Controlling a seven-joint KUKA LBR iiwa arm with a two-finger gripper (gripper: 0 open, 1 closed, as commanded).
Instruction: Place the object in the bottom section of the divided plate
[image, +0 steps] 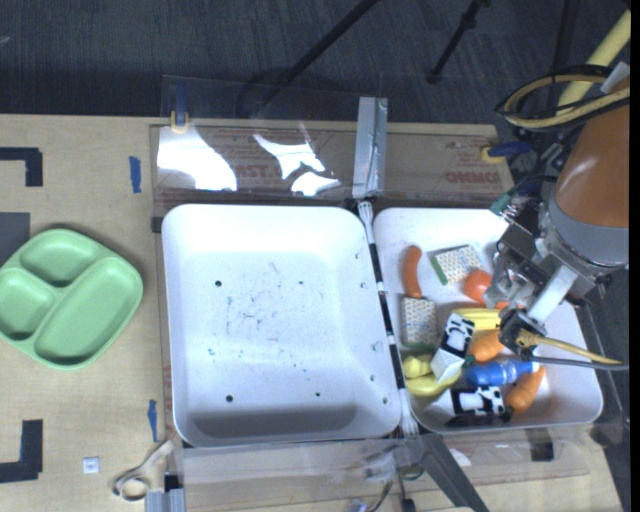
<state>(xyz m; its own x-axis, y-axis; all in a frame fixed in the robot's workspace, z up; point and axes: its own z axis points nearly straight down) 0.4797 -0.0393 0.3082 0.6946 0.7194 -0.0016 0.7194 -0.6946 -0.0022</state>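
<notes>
Camera view — pale wooden bench, seen from above at a slant, carrying two shallow white bins side by side.

Left bin: smooth moulded plastic with rounded corners; the floor is faintly scuffed and has a few small dark dots.

Right bin: same make, with clutter heaped toward its near half.

Arm: enters from the right, with a broad orange band over a grey wrist, angled down and inward over the right bin. The gripper hangs low above the clutter, close to the orange and yellow pieces. Whether it is parted, closed or clamped on anything cannot be told, since the wrist hardware masks it.

Divided plate: matte green with rounded lobes, lying on the bench well left of both bins. It has two small sections at the far side and one long section nearer the camera.

Candidate objects all sit in the right bin:
- blue bottle-shaped item, glossy, lying on its side
- yellow curved piece, banana-like, against the dividing wall
- orange tapered piece, smooth, lying apart near the wall
- speckled flat packet, green-edged
- black-and-white patterned block
</notes>
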